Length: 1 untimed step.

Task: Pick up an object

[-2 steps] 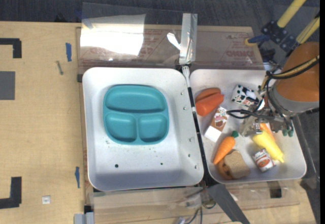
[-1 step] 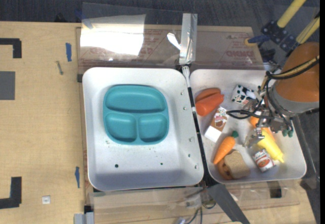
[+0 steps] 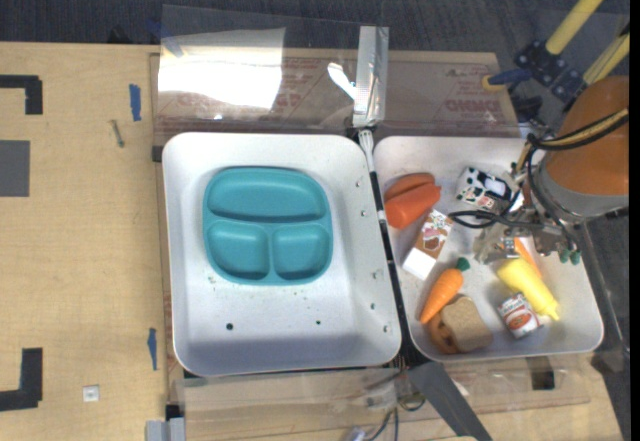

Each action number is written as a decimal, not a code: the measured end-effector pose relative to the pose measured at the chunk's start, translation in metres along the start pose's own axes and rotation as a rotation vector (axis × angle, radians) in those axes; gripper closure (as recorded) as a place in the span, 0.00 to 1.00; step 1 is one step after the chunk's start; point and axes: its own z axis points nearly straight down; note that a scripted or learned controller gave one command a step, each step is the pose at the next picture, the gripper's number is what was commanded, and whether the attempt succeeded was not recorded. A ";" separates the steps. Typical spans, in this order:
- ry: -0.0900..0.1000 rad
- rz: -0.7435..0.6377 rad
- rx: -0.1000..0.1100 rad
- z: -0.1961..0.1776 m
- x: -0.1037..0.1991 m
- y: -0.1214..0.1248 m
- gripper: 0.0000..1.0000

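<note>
Teal plastic tray (image 3: 267, 223) with three compartments lies in the left shallow white bin (image 3: 190, 309), well to the left of the hand and far outside its present reach. Both bins sit side by side on the pale wooden bench (image 3: 70, 229).

Right shallow white bin (image 3: 585, 329) carries every candidate object. Nearest the divider, well left of the hand: an orange-red rounded plastic piece (image 3: 410, 197), a small white carton with a brown and red label (image 3: 430, 235), and an orange toy carrot with a green top (image 3: 442, 291). Below the carrot rests a brown bread-like block (image 3: 462, 325). Closer in, up and to the left of the hand, sits a small black-and-white patterned carton (image 3: 482, 187).

Hand (image 3: 517, 234) is low over the right part of this bin, beneath the grey arm with its orange band (image 3: 598, 144). Cables and metal parts crowd that spot, so whether it is released or clenched cannot be told, and no object can be seen between its gripping parts.

Just below and right of the hand lies a yellow toy banana-like piece (image 3: 532, 287), close to it or touching; which cannot be determined. Below that piece is a small can with a red and white label (image 3: 517, 314).

Assessment: the approach appears made, with the yellow piece the likeliest target. No object is lifted; all rest on the bin floor. Grasp and lift remain outstanding.
</note>
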 end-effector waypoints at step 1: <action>0.001 0.000 -0.001 0.001 0.000 0.000 0.00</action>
